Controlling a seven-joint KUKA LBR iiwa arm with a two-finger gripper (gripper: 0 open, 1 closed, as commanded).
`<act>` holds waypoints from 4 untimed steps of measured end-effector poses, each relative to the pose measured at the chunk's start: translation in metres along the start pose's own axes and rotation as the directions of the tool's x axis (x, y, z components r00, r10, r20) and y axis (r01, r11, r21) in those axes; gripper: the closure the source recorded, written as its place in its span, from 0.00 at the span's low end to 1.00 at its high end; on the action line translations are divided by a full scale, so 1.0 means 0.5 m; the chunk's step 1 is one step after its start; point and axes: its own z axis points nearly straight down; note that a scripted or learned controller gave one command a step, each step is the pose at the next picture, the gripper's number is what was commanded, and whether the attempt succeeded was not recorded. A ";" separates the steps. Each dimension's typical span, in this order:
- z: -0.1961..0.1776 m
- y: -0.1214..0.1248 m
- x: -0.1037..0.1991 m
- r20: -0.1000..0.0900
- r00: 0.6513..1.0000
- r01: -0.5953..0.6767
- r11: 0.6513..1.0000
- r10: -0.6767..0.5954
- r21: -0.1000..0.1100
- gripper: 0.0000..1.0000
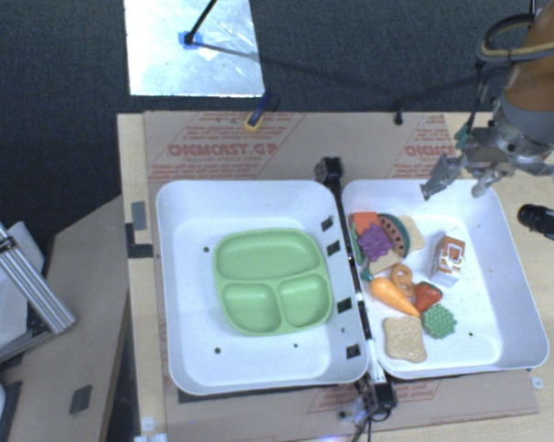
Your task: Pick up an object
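Observation:
My gripper (460,182) hangs above the far edge of the right bin (502,334), open, with nothing between its two fingers (437,180). Below it in that bin lie several toy foods: a purple grape bunch (374,242), a watermelon slice (401,232), a small white and orange carton (448,258), an orange carrot (393,295), a pretzel (402,276), a red strawberry (428,295), a green leafy piece (438,321) and a slice of toast (404,339). All of them sit nearer the camera than the gripper.
The left bin (191,357) holds a green divided plate (270,282). A black divider (345,258) runs between the bins. A shiny sheet (196,45) lies on the floor at the back. A metal frame (18,273) stands at the left.

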 end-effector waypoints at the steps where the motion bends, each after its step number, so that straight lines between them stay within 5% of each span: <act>1: -0.013 0.003 0.000 0.002 1.000 0.002 1.000 -0.002 -0.011 0.00; 4: 0.319 0.007 0.011 0.001 1.000 0.003 1.000 -0.003 -0.007 0.00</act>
